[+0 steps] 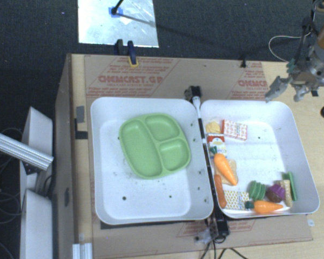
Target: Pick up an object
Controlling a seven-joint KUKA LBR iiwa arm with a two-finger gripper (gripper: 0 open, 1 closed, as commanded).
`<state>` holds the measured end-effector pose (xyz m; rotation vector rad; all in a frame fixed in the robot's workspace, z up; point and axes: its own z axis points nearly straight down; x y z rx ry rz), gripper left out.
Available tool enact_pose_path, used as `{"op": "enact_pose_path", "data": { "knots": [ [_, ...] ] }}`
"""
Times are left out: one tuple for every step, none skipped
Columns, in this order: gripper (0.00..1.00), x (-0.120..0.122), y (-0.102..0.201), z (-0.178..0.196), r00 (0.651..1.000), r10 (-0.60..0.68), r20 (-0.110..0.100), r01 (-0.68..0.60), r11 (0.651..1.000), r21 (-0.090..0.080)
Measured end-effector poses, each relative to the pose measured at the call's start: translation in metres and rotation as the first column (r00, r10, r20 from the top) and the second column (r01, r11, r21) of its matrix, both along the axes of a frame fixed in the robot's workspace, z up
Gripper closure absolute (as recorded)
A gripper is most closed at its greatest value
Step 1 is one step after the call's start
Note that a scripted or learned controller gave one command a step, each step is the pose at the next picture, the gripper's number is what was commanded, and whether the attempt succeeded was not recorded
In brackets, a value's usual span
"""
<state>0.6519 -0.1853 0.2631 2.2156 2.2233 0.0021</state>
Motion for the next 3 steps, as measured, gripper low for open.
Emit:
{"op": "enact_pose_path", "data": {
  "knots": [
    [0.0, -0.013, -0.021, -0.179, 1.0, -0.002, 0.0, 0.002, 1.0, 0.0],
    [0.0, -0.081, 0.037, -0.179, 1.0, -0.001, -0.002, 0.001, 1.0, 0.002],
    [0.0, -0.064, 0.07, -0.178, 1.0, -0.004, 0.003, 0.004, 1.0, -0.008]
  ]
}}
